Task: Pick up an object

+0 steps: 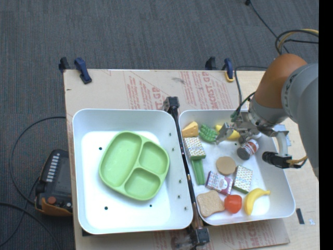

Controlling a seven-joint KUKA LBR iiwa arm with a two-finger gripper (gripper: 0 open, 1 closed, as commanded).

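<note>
Bread slice (pixel 210 203), arm (pixel 283 90) hiding yellow item (pixel 233 135)

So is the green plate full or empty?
Empty. The green plate lies flat in the left bin, and all three of its compartments show bare green, with the toy food in the right bin.

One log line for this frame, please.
gripper: low in right bin, by green toy | holding: unclear | left bin: green tray

Divided plate (pixel 134 165) in the left bin (pixel 83 139); toy foods (pixel 223 184) in the right bin (pixel 283 191) beside it.
</note>
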